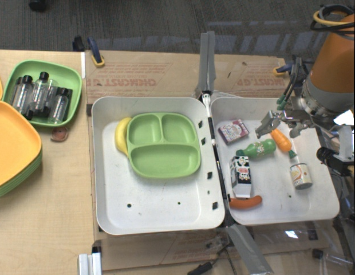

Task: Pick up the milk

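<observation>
Crowding the right bin (pixel 315 211) around the gripper (pixel 279 121) are several small things. A carrot (pixel 281 140) lies directly under the gripper, and a green bottle (pixel 259 149) is seen just beside the carrot, on the side away from the arm. A pink packet (pixel 233 130) lies beyond the bottle, near the wall shared with the left bin (pixel 109 211). A small can (pixel 301 175) lies below the carrot, toward the bin's front. A sausage (pixel 245 202) is seen at the front, near the shared wall.

Whether the gripper's fingers are apart or together cannot be told; nothing is seen clamped between them.

The milk (pixel 242 176), a small carton printed in black and white, lies flat in the right bin, forward of the gripper and farther from the arm, well apart from it. The bottle lies between gripper and milk, its end just beside the carton's top. The sausage is touching or nearly touching the carton's front end. The shared wall runs close along the carton's far side.

Bare floor is left between the milk and the can, and along the bin's front edge. A green tray (pixel 164 144) and a yellow thing (pixel 121 135) tucked under the tray's edge lie in the left bin.
</observation>
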Controlling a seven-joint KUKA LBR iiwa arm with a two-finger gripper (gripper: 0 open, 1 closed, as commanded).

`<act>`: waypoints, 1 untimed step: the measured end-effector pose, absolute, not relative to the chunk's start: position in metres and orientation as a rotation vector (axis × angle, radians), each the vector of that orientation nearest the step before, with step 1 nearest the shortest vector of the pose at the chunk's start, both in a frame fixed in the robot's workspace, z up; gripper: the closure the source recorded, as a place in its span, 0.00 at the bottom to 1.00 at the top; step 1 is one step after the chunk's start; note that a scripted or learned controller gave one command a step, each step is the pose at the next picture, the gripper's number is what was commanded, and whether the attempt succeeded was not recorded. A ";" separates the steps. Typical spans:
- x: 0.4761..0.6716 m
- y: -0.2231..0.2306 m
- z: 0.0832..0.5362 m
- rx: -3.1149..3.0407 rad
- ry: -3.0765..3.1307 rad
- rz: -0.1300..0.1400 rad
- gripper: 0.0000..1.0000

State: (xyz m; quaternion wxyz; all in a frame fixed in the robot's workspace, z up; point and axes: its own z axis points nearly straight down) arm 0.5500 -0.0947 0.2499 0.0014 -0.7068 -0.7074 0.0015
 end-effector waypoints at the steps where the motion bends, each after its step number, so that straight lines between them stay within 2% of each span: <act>1: 0.522 -0.116 0.115 -2.067 -2.374 -0.011 0.00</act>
